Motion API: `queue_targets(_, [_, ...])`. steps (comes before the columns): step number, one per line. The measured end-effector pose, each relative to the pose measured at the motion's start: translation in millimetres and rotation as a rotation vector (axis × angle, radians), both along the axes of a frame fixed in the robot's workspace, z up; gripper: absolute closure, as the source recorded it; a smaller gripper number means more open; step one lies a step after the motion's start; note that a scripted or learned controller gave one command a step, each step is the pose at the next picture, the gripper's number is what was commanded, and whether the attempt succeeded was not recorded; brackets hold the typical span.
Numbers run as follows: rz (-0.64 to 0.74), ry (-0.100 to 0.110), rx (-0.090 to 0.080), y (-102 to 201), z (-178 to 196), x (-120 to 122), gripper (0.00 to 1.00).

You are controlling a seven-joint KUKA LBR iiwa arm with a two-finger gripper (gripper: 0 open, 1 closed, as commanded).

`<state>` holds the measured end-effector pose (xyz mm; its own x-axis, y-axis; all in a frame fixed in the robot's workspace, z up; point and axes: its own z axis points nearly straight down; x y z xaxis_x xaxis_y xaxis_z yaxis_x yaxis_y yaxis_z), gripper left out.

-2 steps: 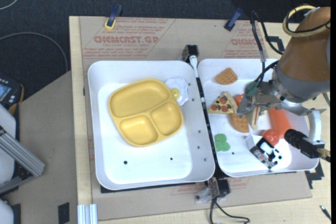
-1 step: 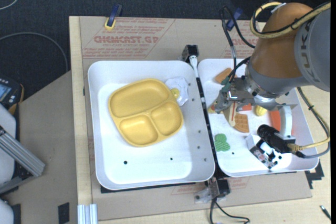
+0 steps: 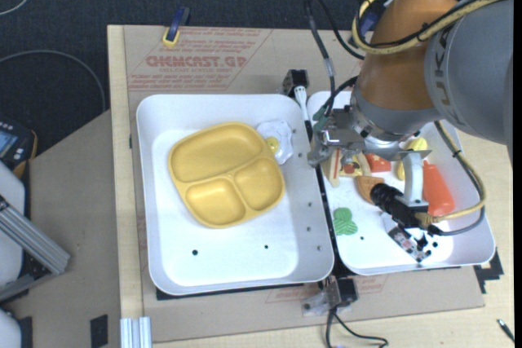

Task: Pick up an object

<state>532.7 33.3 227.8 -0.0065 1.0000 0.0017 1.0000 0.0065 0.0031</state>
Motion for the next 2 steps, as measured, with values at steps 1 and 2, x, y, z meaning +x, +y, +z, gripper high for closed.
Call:
queue_targets(1, [-0.002,0.001,-0.001,36,-6,8,1.0])
queue_targets(2, [-0.004,0.0,-0.002,31,7,16,1.0])
